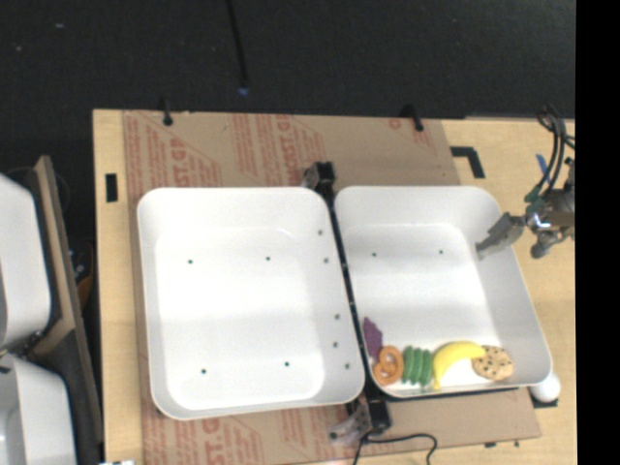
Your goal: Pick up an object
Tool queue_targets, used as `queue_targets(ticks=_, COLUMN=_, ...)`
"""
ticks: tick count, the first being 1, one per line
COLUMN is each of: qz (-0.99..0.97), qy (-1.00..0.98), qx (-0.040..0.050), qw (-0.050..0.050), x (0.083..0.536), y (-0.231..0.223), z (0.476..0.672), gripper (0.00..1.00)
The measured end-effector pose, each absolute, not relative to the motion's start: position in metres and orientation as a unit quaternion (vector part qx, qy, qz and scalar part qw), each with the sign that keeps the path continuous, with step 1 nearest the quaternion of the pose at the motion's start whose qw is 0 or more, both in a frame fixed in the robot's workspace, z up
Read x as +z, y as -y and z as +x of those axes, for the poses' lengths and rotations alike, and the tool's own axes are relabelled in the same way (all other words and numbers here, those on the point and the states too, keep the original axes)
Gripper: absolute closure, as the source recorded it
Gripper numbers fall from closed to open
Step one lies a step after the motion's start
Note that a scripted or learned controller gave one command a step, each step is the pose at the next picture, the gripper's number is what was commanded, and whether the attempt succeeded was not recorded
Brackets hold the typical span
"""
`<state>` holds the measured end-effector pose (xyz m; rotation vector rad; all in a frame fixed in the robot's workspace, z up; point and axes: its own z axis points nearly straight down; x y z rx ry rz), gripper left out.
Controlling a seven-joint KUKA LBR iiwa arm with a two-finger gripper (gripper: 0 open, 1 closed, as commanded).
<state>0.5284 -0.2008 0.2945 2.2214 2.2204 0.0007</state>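
Nearest the camera, along the front wall of the right bin [504, 289], lay a row of small toy foods: a speckled cookie [494, 363], a smooth curved yellow banana [455, 357], a ribbed green piece [418, 364], an orange pretzel [387, 365] and a purple scrap [372, 334]. Farther back, my hand [499, 232] hovered over the bin's far right rim, holding nothing; how far it stood open I cannot tell.

A: What are the two bins [237, 289] made of?
B: Smooth white plastic, faintly glossy. The worktop [242, 148] beneath looks like matt brown cardboard with red print.
A: And the banana [455, 356]?
B: Shiny, plastic-looking.
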Motion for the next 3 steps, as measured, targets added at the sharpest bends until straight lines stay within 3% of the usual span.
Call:
queue_targets(ticks=1, qz=0.708, qy=-0.706, qx=-0.0025, qw=-0.004, x=0.168, y=0.221, z=0.528, gripper=0.0)
queue_targets(ticks=2, qz=0.707, qy=-0.707, qx=0.0005, qw=0.001, x=0.184, y=0.222, z=0.531, gripper=1.0)
queue_targets(ticks=3, qz=0.707, qy=-0.707, qx=0.0004, qw=0.001, x=0.184, y=0.222, z=0.53, gripper=0.0)
